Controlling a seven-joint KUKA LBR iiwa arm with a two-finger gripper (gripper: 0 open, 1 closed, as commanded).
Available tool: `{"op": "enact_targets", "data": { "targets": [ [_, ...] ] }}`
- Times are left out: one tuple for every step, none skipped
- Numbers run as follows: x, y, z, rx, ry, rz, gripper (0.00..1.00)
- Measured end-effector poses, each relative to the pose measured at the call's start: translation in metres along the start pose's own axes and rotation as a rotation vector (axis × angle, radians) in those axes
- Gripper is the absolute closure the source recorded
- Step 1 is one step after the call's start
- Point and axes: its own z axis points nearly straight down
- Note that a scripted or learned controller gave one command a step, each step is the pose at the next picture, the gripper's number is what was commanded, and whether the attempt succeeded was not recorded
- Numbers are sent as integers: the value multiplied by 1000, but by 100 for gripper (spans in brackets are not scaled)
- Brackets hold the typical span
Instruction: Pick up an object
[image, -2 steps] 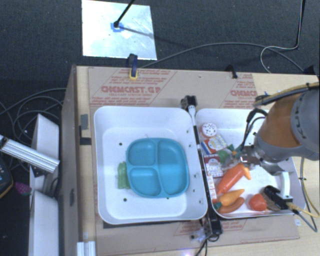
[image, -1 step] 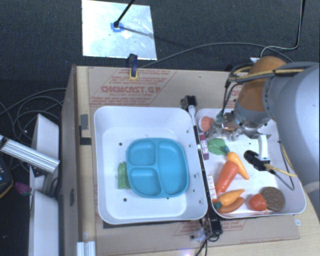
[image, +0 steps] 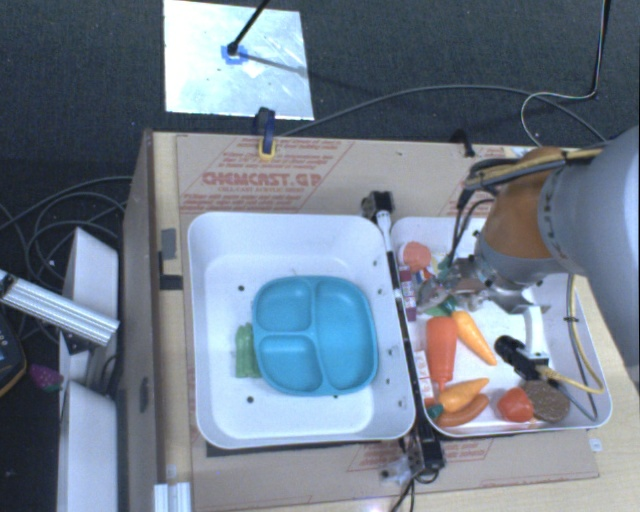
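Red print on the cardboard sheet (image: 262, 175) under the bins is partly legible, something like "CHEMCAST GP". The gripper (image: 447, 285) hangs low in the right bin (image: 598, 372), just above the toy food; how it stands, and whether it has anything, cannot be told. Below it lie two carrots (image: 441, 349), an orange pepper (image: 462, 393), a tomato (image: 515, 404) and a brown disc (image: 547, 401). The left bin (image: 300, 235) holds one blue divided plate (image: 314, 335) and one green piece (image: 244, 350).
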Motion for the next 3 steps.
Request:
{"op": "enact_targets", "data": {
  "targets": [
    [1, -42, 0, 0, 0, 0, 0],
    [1, -42, -10, -2, 0, -1, 100],
    [51, -27, -107, -4, 1, -3, 100]
  ]
}}
